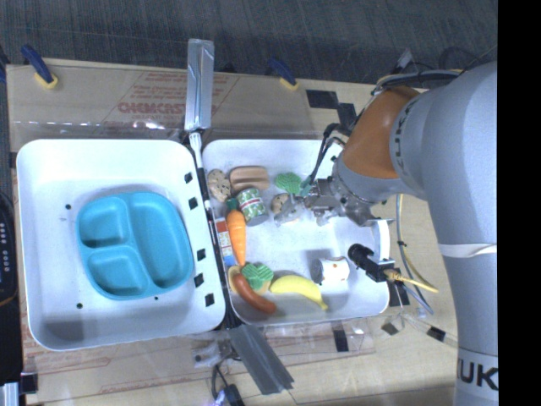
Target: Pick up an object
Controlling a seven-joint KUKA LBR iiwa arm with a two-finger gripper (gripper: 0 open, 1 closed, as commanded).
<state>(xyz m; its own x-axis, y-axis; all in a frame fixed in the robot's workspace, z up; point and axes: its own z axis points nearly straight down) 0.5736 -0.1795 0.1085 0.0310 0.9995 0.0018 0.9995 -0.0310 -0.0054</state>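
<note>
The right bin (355,155) holds several toy foods. These include a brown bun (248,177), a cookie (218,183), a small can (251,205), a green leafy piece (290,182) and a small tan piece (279,201). There is also a carrot (237,235), a banana (297,288), a red sausage (252,294), a green piece (259,274) and a white block (335,270). My gripper (303,212) hangs over the middle of this bin, just right of the can and below the green leafy piece. It is open, with nothing between its fingers.
The left bin (42,176) holds a blue divided tray (133,244). A raised divider (203,218) separates the two bins. The grey arm with its orange band (376,142) crosses the right bin's far right side. Cables (406,277) lie along the right rim.
</note>
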